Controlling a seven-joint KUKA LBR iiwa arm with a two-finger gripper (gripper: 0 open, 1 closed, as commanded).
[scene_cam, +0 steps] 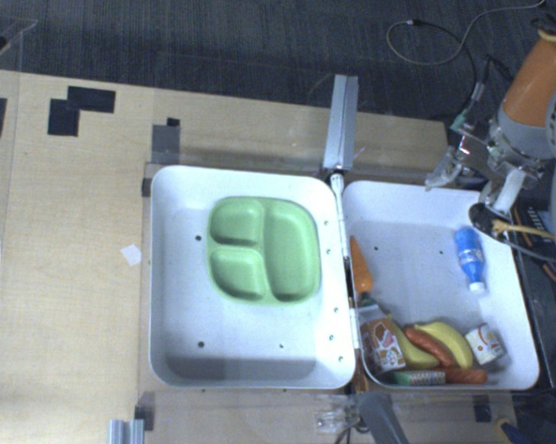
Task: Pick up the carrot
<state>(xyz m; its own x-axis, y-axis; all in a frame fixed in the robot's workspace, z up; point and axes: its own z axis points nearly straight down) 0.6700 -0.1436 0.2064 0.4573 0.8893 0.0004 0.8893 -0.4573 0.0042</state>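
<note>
Both bins are plain white: the left bin (pixel 161 284) holds a pale green divided tray (pixel 262 248), and the right bin (pixel 419 216) holds an orange carrot (pixel 359 268) along its left wall. A blue bottle (pixel 468 256) with a white cap lies to the right. Near the front sit a yellow banana (pixel 449 339), a red pepper (pixel 421 342) and a red-and-white printed packet (pixel 380 343). The bench (pixel 60 250) is light wood with black squares at far left. The arm (pixel 536 77) shows orange above grey.

The robot arm (pixel 549 83) comes in from the top right corner. It is grey, with an orange band near the top. It bends down to the gripper (pixel 469 167), which hangs up high at the right side, holding nothing.
</note>
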